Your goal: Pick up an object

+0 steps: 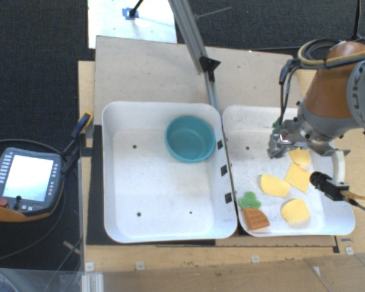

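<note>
Four yellow pieces [290,187] lie in your right bin [249,126], a carrot [254,215] at its front-left corner | gripper [280,146] hovers just behind them, grip state unreadable | teal bowl [190,138] sits in left bin [128,181]

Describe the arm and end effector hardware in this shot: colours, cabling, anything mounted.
The grey KUKA arm has rounded casings and a broad orange band above the wrist. Black cables loop over its top and run down its side. The end effector is a compact metallic silver block. A black cylindrical fitting on a white bracket sits beside it.
</note>
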`<state>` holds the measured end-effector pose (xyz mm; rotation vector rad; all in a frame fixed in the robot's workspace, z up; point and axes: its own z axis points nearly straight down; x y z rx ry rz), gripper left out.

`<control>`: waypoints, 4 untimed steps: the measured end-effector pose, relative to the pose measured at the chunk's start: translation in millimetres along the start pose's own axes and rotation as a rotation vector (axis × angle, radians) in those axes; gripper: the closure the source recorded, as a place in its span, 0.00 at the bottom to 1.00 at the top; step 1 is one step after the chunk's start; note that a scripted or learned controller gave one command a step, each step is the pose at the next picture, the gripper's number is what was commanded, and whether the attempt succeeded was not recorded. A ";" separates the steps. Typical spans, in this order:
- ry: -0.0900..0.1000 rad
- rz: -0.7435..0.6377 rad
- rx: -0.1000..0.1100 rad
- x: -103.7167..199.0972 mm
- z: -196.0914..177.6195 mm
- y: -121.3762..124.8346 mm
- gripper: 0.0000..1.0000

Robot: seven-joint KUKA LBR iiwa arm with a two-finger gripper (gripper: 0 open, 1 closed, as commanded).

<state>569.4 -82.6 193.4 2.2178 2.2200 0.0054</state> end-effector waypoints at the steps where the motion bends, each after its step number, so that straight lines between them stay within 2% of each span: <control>1: 0.000 0.000 0.000 0.0 -45.5 1.1 1.00; 3: 0.001 -0.003 0.004 89.8 -57.9 38.9 1.00; 4: 0.001 -0.003 0.004 135.1 -45.5 69.7 1.00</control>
